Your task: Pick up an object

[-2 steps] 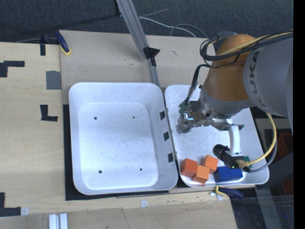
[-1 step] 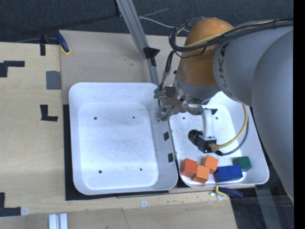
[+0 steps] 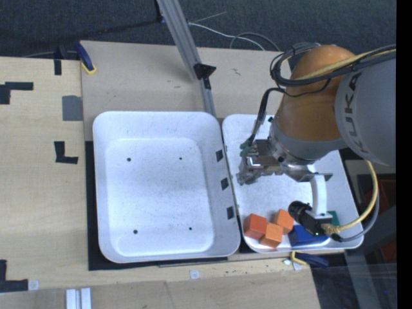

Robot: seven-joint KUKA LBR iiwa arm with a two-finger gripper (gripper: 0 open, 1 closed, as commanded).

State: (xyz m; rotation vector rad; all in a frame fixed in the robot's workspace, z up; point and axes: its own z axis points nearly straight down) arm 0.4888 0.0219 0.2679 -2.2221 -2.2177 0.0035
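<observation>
Camera view: "KU" on arm

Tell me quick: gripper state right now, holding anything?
Gripper: cannot be told; it sits over the right bin, up-view of the orange blocks, with nothing visibly held.

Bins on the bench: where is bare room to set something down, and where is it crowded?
The left bin offers a broad bare floor, bordered by its own four walls. The right bin is crowded: the gripper hangs over its middle, and the orange blocks and a blue block sit along its near edge.
</observation>
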